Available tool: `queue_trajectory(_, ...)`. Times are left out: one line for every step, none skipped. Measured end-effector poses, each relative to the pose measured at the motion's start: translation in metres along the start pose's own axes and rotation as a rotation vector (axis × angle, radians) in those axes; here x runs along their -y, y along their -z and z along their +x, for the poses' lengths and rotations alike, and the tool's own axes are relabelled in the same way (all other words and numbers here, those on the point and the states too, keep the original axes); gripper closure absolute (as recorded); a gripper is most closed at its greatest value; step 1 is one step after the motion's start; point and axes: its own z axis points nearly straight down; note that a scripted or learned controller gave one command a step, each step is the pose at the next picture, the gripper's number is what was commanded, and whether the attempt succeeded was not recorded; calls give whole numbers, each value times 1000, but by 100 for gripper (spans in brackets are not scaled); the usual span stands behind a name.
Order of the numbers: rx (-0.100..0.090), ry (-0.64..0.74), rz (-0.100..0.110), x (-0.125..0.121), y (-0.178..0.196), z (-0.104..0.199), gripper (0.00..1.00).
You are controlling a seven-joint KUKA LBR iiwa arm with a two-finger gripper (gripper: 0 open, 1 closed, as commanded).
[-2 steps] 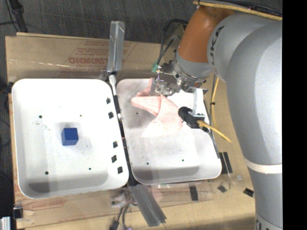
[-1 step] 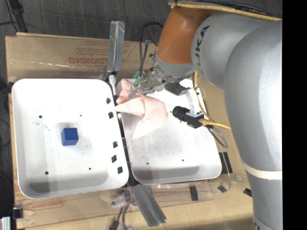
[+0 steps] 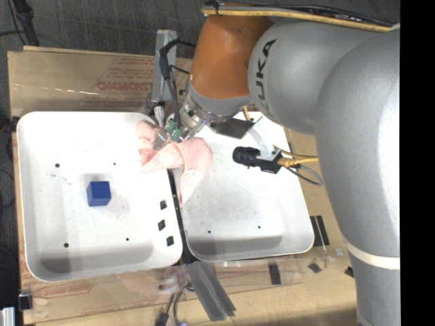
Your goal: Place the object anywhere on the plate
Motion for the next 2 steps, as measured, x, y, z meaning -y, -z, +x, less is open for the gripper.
queue_trajectory(1, 404, -1, -19, -9, 44, 100)
queue_trajectory(4, 808, -3, -41, -3, 89, 100)
